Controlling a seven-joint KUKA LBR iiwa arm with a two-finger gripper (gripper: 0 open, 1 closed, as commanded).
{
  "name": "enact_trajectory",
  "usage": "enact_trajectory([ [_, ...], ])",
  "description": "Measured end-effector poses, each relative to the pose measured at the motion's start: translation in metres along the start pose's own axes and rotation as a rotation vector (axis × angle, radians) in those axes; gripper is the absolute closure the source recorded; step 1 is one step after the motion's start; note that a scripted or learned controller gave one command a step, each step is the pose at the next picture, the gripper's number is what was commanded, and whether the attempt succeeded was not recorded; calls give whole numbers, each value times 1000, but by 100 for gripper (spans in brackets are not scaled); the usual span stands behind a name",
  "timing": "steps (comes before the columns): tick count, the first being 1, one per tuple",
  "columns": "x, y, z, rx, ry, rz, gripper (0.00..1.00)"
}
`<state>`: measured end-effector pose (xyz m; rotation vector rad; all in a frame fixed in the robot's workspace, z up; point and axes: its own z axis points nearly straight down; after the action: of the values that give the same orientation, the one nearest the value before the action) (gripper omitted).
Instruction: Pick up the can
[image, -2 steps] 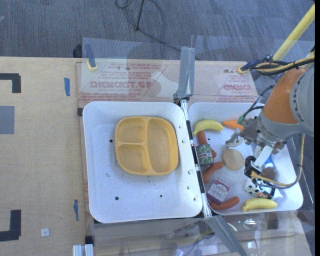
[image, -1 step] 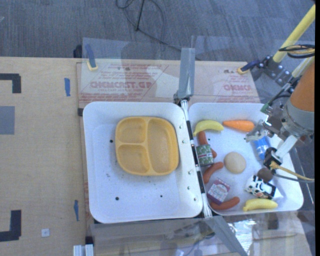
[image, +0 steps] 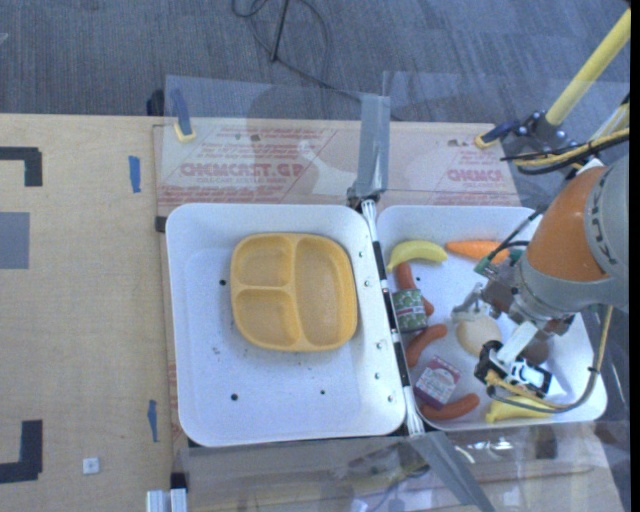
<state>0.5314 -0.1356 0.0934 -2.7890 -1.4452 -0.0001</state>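
The can (image: 408, 310) is small with a dark green label and stands at the left side of the right bin (image: 580, 400), close to the divider. My gripper (image: 490, 318) hangs over the middle of that bin, right of the can and apart from it. It is just above a pale round vegetable (image: 474, 334). Nothing shows between gripper and can except a red sausage (image: 426, 343).
A banana (image: 417, 252) and a carrot (image: 470, 249) lie at the back of the right bin. A pink packet (image: 437, 380), another sausage (image: 451, 407) and a yellow piece (image: 520, 410) lie at its front. The left bin (image: 200, 400) bears a yellow divided plate (image: 294, 292).
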Motion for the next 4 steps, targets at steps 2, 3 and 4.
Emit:
enact_trajectory([
  [2,22,70,-80,1,-1,203,100],
  [3,100,73,-146,0,-1,158,100],
  [4,129,67,-218,0,-1,82,100],
])
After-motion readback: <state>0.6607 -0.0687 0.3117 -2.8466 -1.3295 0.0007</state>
